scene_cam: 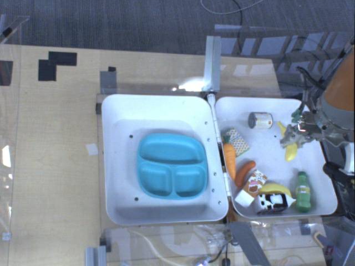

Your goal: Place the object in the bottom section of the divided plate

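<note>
hovering gripper (292, 139) over yellow item (290, 153), right bin (327, 204)

Setting: robotics laboratory or test cell — not a domestic space.
Evidence: pale wooden bench (50, 165) carrying two shallow white bins, left bin (119, 204) and right bin (327, 204), butted side by side and held by grey metal brackets (212, 60); black square markers (55, 65) stuck to the bench top; grey carpeted floor (111, 15) with a loose thin cable (233, 7) trailing across it; clear panel (8, 148) at the bench's left edge; toy food items — stock test props — gathered in the right bin.
</note>
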Controlling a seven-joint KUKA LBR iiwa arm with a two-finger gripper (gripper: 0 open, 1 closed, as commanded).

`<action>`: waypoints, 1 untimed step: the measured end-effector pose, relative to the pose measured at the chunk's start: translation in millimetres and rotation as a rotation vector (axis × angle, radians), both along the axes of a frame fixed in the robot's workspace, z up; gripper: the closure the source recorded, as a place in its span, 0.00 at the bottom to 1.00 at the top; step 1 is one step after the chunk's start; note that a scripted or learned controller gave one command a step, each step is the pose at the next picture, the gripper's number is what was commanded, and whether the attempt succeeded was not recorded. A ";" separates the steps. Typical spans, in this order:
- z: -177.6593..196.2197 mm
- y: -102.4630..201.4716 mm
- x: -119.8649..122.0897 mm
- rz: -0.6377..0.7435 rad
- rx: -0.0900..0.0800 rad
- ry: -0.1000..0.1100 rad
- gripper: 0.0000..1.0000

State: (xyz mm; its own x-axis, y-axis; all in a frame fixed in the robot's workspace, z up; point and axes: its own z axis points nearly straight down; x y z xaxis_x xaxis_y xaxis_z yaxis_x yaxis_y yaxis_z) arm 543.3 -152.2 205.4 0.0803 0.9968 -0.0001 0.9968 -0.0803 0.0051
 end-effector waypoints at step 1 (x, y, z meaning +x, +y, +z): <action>-45.4 1.7 18.2 -0.275 0.001 0.003 1.00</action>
